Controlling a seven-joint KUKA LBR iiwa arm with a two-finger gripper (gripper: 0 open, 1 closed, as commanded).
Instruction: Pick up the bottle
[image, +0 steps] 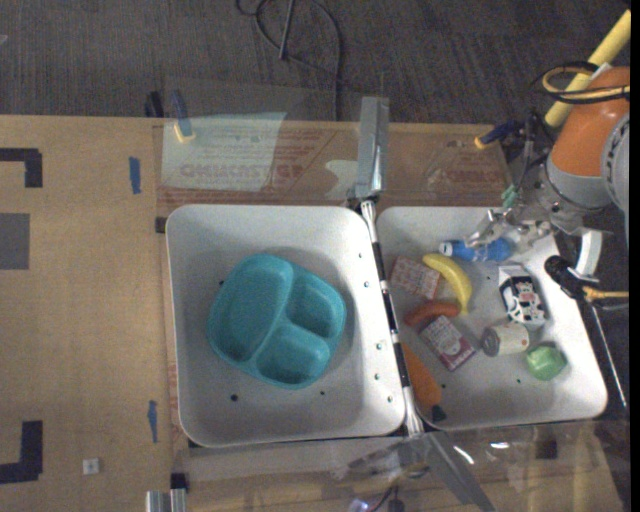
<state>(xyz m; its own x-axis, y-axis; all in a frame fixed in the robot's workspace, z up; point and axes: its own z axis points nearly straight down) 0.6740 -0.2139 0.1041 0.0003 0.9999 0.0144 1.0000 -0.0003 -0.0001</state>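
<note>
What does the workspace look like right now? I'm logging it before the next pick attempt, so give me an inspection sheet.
Surface: two white bins, left bin and right bin.
Job's things: blue bottle lying in right bin's far part.
Clutter: teal divided plate in left bin; banana, carrot, green cup, small packets.
Grippers: gripper low beside the bottle.
Cables: yellow cable by the arm.
Surroundings: cardboard, blue tape.

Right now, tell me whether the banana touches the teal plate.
Apart. The camera view shows the banana in the right bin and the teal plate in the left bin, bin rims between them.
</note>
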